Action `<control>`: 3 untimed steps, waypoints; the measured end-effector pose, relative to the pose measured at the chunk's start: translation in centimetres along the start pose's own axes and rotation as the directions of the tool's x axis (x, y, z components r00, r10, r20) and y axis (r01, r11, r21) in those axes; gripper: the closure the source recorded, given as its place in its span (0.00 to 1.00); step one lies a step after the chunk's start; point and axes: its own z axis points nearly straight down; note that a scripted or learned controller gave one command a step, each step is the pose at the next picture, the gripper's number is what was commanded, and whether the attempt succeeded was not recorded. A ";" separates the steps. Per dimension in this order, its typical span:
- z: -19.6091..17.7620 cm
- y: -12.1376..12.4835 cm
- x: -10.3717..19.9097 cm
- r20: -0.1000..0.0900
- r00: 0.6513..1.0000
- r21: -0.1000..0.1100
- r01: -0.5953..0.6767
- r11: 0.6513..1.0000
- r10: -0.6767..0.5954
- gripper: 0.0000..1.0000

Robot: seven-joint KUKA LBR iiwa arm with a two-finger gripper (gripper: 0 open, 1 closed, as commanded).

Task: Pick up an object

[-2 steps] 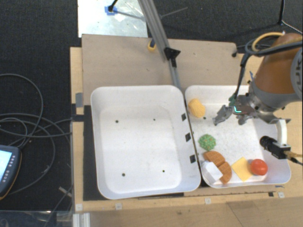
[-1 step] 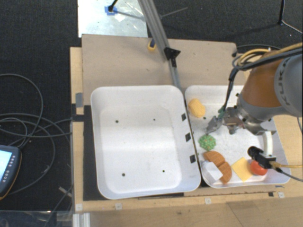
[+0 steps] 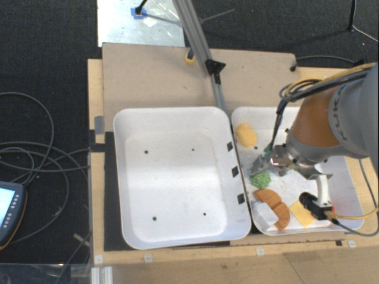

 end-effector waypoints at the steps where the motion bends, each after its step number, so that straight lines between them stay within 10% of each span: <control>1: -1.3 0.1 -0.1 0.000 1.000 -0.005 0.000 1.000 0.000 1.00; 3: -11.5 -0.5 0.2 0.002 1.000 -0.011 0.004 1.000 -0.004 1.00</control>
